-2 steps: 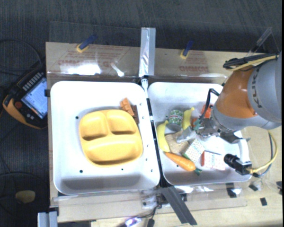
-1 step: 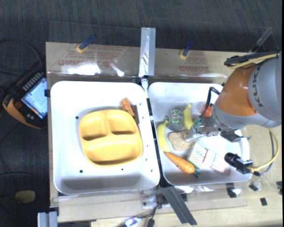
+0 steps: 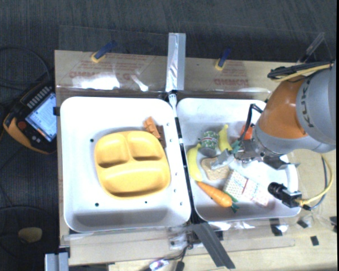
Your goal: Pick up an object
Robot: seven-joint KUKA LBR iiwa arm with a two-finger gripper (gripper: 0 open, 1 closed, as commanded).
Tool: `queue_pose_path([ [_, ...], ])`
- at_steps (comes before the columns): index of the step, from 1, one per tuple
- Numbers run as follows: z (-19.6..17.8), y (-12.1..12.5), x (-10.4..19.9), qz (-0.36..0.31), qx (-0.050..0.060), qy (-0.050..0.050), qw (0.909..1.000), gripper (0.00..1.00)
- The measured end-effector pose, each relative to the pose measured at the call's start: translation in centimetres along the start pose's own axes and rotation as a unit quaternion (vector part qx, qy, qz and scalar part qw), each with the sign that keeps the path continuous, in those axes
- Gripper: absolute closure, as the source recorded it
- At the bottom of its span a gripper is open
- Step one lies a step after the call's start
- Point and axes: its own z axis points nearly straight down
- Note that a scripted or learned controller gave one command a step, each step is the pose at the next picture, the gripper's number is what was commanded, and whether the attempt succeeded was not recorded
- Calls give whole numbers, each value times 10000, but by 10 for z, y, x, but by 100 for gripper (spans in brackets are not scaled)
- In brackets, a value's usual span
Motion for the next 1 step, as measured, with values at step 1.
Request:
queue_pose_path([
  [1,24,101,-21,780,367,-15,9963,0],
])
